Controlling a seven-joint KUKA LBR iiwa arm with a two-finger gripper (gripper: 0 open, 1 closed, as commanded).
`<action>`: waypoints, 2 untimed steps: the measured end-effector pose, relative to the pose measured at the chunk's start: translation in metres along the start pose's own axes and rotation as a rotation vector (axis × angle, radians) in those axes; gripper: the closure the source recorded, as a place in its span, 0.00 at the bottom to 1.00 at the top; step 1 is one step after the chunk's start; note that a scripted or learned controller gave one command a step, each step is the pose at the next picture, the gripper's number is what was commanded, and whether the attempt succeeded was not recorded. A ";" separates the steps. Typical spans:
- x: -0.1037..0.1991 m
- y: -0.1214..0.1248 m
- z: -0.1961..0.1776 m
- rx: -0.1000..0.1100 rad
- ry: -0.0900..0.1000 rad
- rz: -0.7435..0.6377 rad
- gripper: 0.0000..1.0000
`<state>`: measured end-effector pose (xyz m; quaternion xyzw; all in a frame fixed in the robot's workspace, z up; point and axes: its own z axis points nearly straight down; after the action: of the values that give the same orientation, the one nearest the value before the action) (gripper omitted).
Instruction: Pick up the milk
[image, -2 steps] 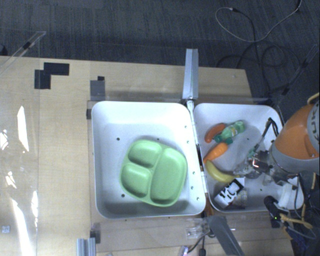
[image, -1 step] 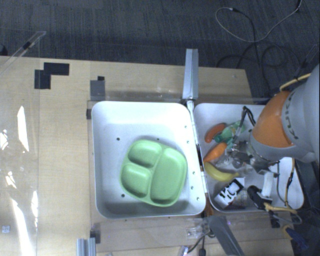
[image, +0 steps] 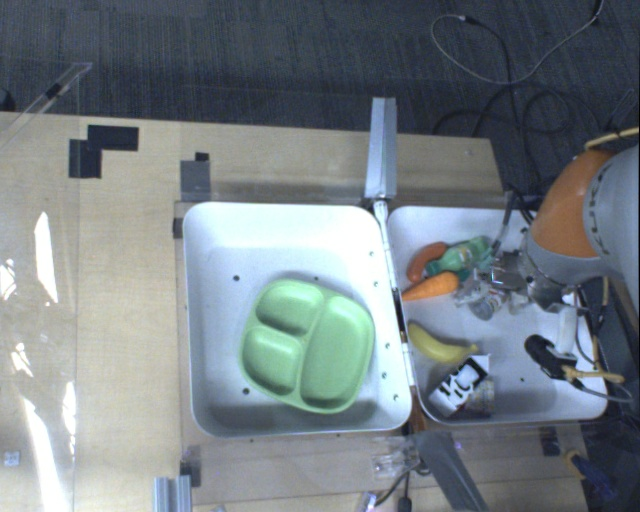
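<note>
Standing by the bench, I see the milk carton (image: 459, 384) lying tilted at the near edge of the right bin (image: 520, 405), just beside the banana (image: 440, 343). Farther back, the gripper (image: 492, 290) hovers by the carrot (image: 432, 288); whether open, I cannot tell. It should probably come nearer, descend squarely, avoiding the banana.

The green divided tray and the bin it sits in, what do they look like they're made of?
The green divided tray looks like moulded plastic with a matte finish: even pale green colour, soft rounded compartment edges and only dull highlights. The left bin looks like thin white plastic or painted metal; its smooth walls carry a faint sheen and small dark holes, so the material stays uncertain.
</note>
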<state>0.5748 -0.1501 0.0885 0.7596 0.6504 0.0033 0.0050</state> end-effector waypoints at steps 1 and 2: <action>0.016 -0.077 -0.002 0.001 0.003 -0.079 0.00; -0.003 -0.016 -0.003 0.006 0.002 -0.207 0.00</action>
<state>0.5587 -0.1506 0.0911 0.6883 0.7254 0.0017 0.0024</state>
